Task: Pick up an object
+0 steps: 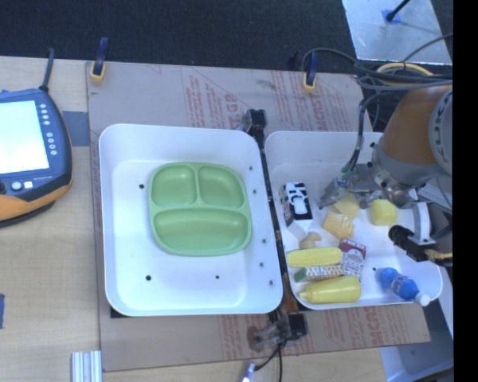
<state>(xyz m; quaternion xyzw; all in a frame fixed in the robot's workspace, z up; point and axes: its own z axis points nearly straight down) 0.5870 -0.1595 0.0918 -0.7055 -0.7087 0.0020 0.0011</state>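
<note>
Arm (414, 134) reaches in from the right, wrist over the far part of the right bin (303, 146). Tool (352, 191) is low over the bin contents, metal fingers pointing down-left toward a pale yellow piece (346, 206); can't tell whether the fingers are apart or together, and can't tell if anything sits between them.

Right bin contents, all clustered toward the near half:
- black-and-white toy car (297, 200) near the left wall, just beside the divider
- yellow block (338, 225) mid-bin, just below the tool
- yellow lemon-like piece (382, 212) right of the tool, partly under the arm
- corn cob (314, 256), with a small beige piece (310, 238) just beside it on the far side
- red-and-white packet (328, 271) between the corn and a yellow banana-like piece (331, 290) at the near wall
- small red box (353, 250) touching the corn's right end
- blue-and-white bottle (401, 283) lying in the near right corner

Left bin (119, 213) holds a green three-compartment plate (199, 209), flat, roughly centred, nothing in its compartments.

Both bins sit on a cardboard sheet (207, 94) clamped to the bench (32, 293). Teach pendant (20, 153) lies on the bench well left of the bins, screen lit
</note>
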